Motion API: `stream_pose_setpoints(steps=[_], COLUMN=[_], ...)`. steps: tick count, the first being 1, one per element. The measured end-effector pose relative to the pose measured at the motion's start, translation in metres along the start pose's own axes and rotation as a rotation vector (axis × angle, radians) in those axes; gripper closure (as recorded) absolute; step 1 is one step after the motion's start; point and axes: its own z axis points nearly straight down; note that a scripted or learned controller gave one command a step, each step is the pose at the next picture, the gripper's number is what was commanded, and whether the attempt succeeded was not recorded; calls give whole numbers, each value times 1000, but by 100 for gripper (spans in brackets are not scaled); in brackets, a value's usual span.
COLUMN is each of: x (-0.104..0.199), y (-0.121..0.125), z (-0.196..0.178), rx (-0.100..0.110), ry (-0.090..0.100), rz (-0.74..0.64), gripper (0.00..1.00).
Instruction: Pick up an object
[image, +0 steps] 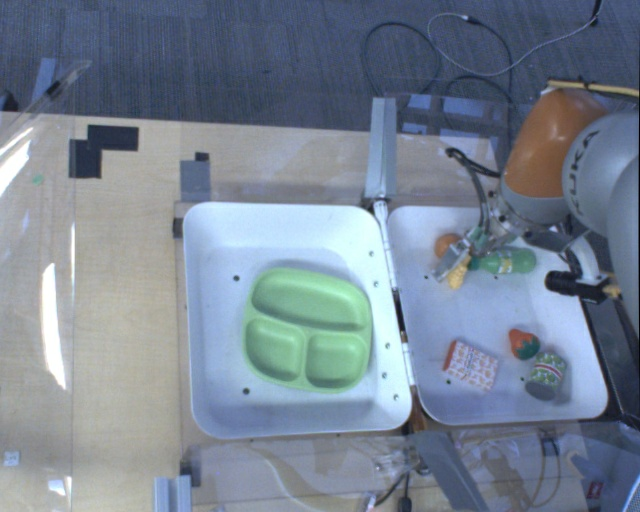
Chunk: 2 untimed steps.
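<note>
Two shallow white bins side by side on the bench: left bin (200, 300) carrying a green divided tray (305, 328), right bin (420, 300) carrying the loose pick candidates. Arm (590, 170) entering from the right, orange band above the wrist, gripper (478, 243) low over the upper part of the right bin. Finger state cannot be told from this angle. Directly under the gripper, a tight cluster: green bottle-like item (508, 262) lying flat, small orange item (447, 243) just left of it, yellow piece (457, 273) touching or nearly touching both. Likely step in hand: descent onto this cluster. For a clean pick, centre on one item only, preferably the green one across its narrow width, to avoid wedging a neighbour. Toward the front of the same bin, well apart from the cluster: patterned red-and-white box (471, 365), small cup-like item (546, 374), red-orange item (523, 342) just beside the cup. Open floor between cluster and front group; bin's rear wall close behind the gripper, dividing rim near on the left, so a straight vertical lift is safest.
</note>
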Motion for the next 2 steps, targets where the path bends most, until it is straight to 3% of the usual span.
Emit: stream_pose_setpoints(steps=[1, 2], x=[-6, -46], y=[1, -19], z=[-15, -4], rx=[-14, -27], ry=[-24, -22], rz=[1, -114], gripper=[100, 100])
